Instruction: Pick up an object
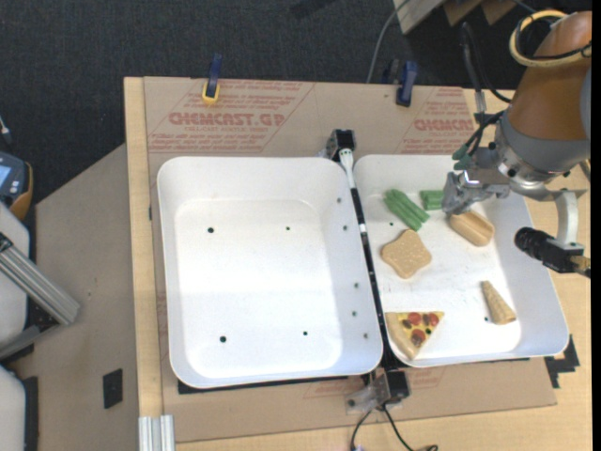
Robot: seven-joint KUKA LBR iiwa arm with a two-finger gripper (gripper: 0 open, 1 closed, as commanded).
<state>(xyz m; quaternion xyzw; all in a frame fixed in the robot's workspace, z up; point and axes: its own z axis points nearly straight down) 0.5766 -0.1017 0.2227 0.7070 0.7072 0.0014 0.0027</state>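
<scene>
The right bin (535, 336) holds a green pod (406, 208), a tan slice of bread (406, 254), a pizza slice (418, 328), a tan wedge (498, 303) and a light brown roll (470, 227). A second green piece (432, 198) lies beside the pod, partly under the gripper. My gripper (460, 198) hangs low over the bin's back middle, just above the roll's upper left end and right of the green pieces. Nothing shows between its tips.
The left bin (188, 346) sits beside the right one, with a black divider strip (362, 242) between them. Both rest on a cardboard sheet (282, 111) held by clamps at the back. A black fitting (545, 247) juts over the right bin's right side.
</scene>
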